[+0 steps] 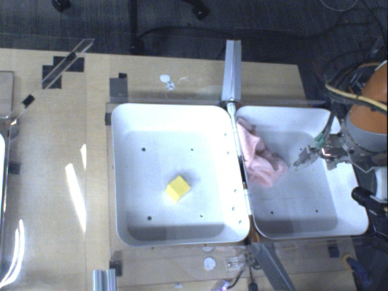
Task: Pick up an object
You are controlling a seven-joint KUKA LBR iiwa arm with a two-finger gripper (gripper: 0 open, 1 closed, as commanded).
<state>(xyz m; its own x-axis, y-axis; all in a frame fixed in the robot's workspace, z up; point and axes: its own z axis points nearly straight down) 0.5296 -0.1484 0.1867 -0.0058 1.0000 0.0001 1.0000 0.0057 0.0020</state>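
A: What's in the bins?

B: Left bin has one yellow block, lying flat on the floor a bit below and right of center. Small, roughly square from above, sitting rotated so its corners point up/down/left/right in frame. No clear long axis, it's about as wide as it is tall.

A: And the right one?

B: Right bin holds a pink cloth, crumpled. It's bunched against the left wall, next to the divider between the bins. Long axis runs diagonally: from the upper-left corner area down and to the right, ending in a lobe toward the bin's middle. The upper end touches or overlaps the left rim, can't tell which.

A: Gripper?

B: Gripper is over the right bin, coming in from the right edge, tip pointing left toward the cloth. The tip is near the cloth's lower-right lobe but looks apart from it. Nothing visible between the fingers.

A: Open or closed?

B: Can't tell. The tip is small and blurred against the white bin.

A: Arm?

B: Orange band and grey wrist sit at the right edge, over the right bin's right wall. Cables run around it.

A: Anything else on the bench?

B: A metal bar stands above the seam between the bins.
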